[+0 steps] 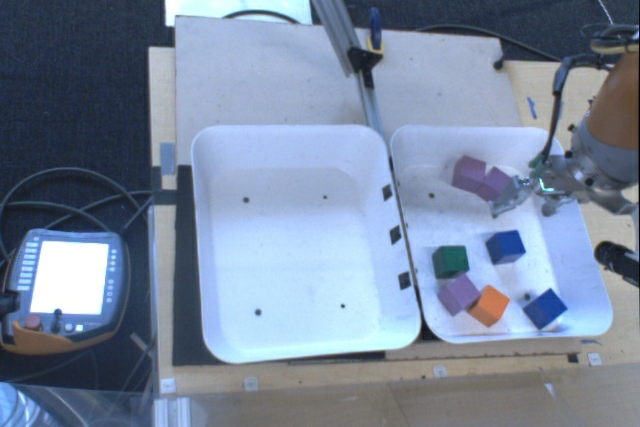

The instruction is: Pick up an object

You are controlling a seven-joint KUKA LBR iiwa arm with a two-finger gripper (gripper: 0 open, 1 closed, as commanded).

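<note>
Gripper (520, 193): low in the right bin (600, 300), fingertips just beside two touching purple blocks (480, 177); open or shut, cannot tell. Advice: centre over one block, square to its faces, so the neighbour isn't shoved. Spares: green, blue, orange blocks nearer the front.

A dark carpet floor (80, 35) surrounds the wooden worktop (300, 385). A teach pendant (65, 290) with cables lies at the left on the floor.
</note>
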